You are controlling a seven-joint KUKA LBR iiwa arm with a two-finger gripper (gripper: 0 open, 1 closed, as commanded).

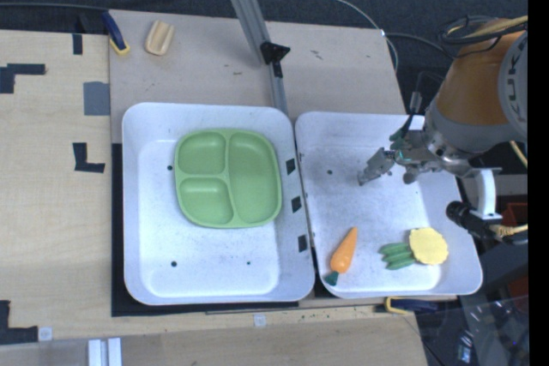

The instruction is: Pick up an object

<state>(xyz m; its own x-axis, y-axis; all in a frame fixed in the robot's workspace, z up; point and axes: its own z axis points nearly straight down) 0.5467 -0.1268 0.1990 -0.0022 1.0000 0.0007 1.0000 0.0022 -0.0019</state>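
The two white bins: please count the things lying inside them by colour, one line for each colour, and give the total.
Green: 2, the divided plate in the left bin and the small green piece in the right bin
Orange: 1, the carrot
Yellow: 1, the yellow piece beside the green one
Total: 4

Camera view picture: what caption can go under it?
Robot tool over the right bin, above a toy carrot.

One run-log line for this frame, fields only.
gripper: above right bin, nothing held | carrot, yellow toy: near edge | green plate: left bin
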